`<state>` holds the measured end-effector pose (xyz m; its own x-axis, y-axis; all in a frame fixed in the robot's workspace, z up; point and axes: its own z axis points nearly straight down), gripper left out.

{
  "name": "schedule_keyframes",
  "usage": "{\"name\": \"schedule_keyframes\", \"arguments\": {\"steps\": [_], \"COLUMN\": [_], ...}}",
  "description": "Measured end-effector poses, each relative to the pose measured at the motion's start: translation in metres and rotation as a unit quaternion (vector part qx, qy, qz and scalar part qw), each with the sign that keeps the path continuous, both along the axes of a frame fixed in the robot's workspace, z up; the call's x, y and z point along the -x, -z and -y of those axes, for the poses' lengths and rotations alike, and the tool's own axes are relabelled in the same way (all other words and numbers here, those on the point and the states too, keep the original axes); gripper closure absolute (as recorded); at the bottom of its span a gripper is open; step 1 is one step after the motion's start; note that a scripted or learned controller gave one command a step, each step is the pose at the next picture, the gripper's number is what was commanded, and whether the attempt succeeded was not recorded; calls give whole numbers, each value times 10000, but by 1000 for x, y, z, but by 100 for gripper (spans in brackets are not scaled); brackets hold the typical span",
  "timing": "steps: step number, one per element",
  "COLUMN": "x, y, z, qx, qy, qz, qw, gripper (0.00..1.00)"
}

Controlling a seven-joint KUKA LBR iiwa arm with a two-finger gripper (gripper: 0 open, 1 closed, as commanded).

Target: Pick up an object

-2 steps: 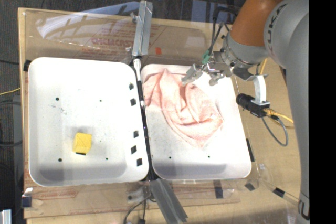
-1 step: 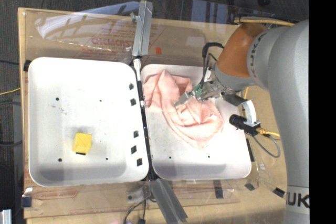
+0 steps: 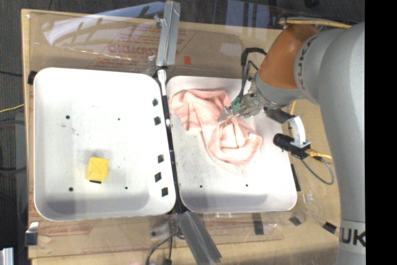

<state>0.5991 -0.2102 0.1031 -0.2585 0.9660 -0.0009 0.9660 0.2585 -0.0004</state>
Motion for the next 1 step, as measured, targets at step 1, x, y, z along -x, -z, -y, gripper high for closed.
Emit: {"name": "schedule_keyframes", "arguments": {"steps": [1], "x": [-39], "y": [-119], "z": [-41], "qx": [-3], "qy": [303], "qz": [-5], "qw": [9995], "gripper": [100]}}
